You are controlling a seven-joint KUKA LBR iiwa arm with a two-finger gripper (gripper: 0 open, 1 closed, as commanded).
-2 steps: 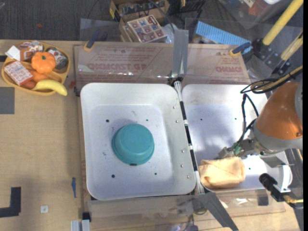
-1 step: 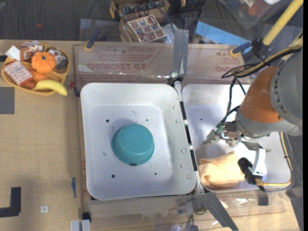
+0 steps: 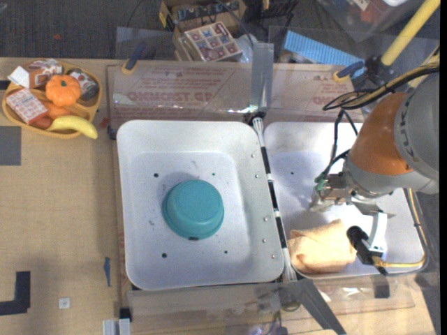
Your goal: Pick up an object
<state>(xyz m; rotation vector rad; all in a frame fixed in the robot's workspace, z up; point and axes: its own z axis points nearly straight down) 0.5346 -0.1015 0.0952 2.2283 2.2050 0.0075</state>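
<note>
Table (image 3: 56, 222) with two white bins side by side.
Left bin (image 3: 140, 145) holds an upturned teal bowl (image 3: 193, 209), centred, walls well apart. Right bin (image 3: 293, 145) holds a tan cloth (image 3: 321, 251) against its near wall; tool (image 3: 328, 195) just above it, grip state unreadable.

Two bins sit side by side: the left bin (image 3: 140, 145) holds an upturned bowl (image 3: 194, 209) near its middle. The right bin (image 3: 293, 145) holds a cloth (image 3: 321, 250) at its near edge, with the gripper (image 3: 328, 195) just behind it.
</note>
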